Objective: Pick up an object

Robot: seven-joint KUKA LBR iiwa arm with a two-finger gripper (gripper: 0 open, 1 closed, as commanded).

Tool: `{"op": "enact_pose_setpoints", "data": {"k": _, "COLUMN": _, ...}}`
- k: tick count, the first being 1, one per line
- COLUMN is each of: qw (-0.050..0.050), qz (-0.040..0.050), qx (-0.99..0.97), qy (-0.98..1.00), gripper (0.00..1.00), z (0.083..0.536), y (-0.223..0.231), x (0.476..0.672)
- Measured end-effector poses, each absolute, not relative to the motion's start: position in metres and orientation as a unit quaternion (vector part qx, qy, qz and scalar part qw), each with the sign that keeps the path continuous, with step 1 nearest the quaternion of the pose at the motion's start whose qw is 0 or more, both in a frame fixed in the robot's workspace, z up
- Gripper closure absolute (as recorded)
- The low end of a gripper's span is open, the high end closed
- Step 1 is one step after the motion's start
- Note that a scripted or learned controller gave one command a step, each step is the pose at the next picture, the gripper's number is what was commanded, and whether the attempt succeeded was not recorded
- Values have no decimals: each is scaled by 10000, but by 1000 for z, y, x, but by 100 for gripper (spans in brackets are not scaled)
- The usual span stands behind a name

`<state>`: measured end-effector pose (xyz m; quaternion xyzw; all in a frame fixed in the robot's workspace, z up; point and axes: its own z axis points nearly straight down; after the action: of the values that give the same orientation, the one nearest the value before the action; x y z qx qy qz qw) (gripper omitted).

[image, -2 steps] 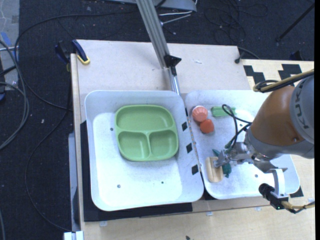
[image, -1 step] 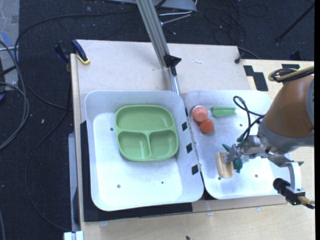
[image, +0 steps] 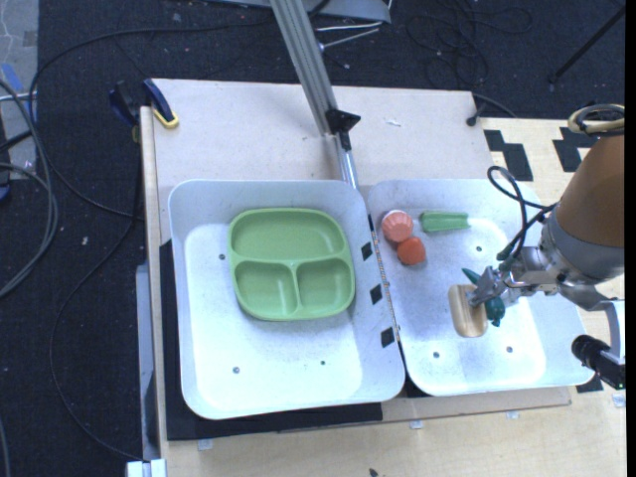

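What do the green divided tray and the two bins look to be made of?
Green divided tray: probably molded plastic, with a matte, even pale green surface and rounded compartment ridges. Left bin and right bin: likely thin white plastic or coated sheet, lightly speckled, with curled corners.

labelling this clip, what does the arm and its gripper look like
The arm enters from the right: an orange band above a rounded grey wrist. A black cable loops beside it. The gripper is small, dark metal, with teal-tipped fingers.
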<state>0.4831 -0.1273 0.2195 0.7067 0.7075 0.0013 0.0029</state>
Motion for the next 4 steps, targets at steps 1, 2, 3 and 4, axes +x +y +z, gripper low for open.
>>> {"op": "enact_pose_setpoints", "data": {"k": 1, "qw": 31, "qz": 12, "qx": 7066, "qy": 7076, "gripper": 100, "z": 270, "y": -138, "x": 482}}
{"op": "enact_pose_setpoints", "data": {"k": 2, "qw": 1, "qz": 8, "qx": 7041, "qy": 7101, "gripper": 100, "z": 271, "y": -78, "x": 490}}
{"op": "enact_pose_setpoints", "data": {"k": 3, "qw": -2, "qz": -1, "qx": 7049, "qy": 7093, "gripper": 100, "z": 259, "y": -34, "x": 491}}
{"op": "enact_pose_setpoints", "data": {"k": 4, "qw": 0, "qz": 2, "qx": 7049, "qy": 7094, "gripper": 100, "z": 261, "y": 16, "x": 495}}
